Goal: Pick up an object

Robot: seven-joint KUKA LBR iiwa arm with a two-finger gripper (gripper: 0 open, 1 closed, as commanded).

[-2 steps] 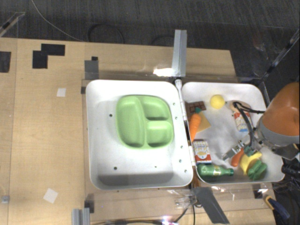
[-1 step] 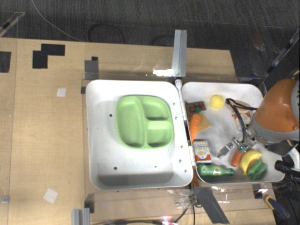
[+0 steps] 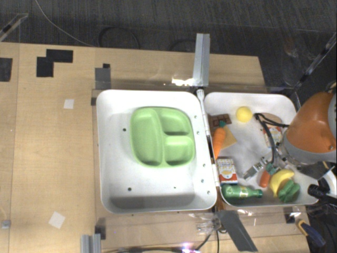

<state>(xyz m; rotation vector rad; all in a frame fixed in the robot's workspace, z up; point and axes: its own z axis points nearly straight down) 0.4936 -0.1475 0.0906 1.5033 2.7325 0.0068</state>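
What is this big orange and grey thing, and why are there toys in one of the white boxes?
That is a robot arm, reaching in from the right. One camera above the bench looks down at a slant. Two shallow white bins sit side by side. The left white bin holds a light green plastic divided plate. The right white bin holds toy food: a small yellow ball, an orange carrot, a green bottle, a little juice carton and a yellow banana. Its end effector is low among the toys. I cannot tell whether it holds anything.

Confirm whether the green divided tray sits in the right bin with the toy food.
No. The green divided tray lies alone in the left bin; the toy food is in the right bin.
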